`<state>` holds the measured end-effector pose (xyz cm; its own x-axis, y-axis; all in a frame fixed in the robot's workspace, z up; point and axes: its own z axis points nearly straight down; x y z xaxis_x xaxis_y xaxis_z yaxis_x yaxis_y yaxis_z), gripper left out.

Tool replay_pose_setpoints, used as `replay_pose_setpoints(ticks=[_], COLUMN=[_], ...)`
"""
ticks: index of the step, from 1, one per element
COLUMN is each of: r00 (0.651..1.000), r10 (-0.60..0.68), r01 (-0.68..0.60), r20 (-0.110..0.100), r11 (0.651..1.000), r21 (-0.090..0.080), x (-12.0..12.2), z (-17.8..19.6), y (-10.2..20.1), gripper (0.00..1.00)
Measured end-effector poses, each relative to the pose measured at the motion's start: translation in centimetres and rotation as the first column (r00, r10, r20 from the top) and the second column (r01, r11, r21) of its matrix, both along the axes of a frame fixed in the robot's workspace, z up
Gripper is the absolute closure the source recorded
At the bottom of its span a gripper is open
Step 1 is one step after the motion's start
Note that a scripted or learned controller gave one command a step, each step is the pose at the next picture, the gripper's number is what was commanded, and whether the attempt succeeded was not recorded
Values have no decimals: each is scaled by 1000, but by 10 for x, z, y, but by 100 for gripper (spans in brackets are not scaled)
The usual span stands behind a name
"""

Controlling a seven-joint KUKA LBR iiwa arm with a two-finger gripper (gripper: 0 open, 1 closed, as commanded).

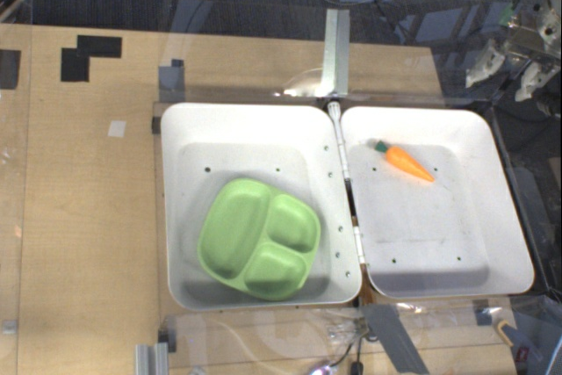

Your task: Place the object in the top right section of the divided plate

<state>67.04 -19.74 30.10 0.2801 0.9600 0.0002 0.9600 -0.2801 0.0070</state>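
The toy carrot point(407, 161) lies flat in the upper part of the right bin point(492, 259), green top toward the divider, orange tip pointing down-right. The tool point(514, 66) sits well apart from it, above and to the right, beyond the bin's far right corner; its state cannot be told. The green divided plate point(258, 238) rests in the left bin point(189, 145) on the worktop point(79, 215).
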Motion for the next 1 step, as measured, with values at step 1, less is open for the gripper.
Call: replay_pose_setpoints(ticks=[1], r00=[999], r10=[-42], r01=[42], r20=[-4], r11=[999], r21=[1], x=[0], z=[-119], y=[6], gripper=[0])
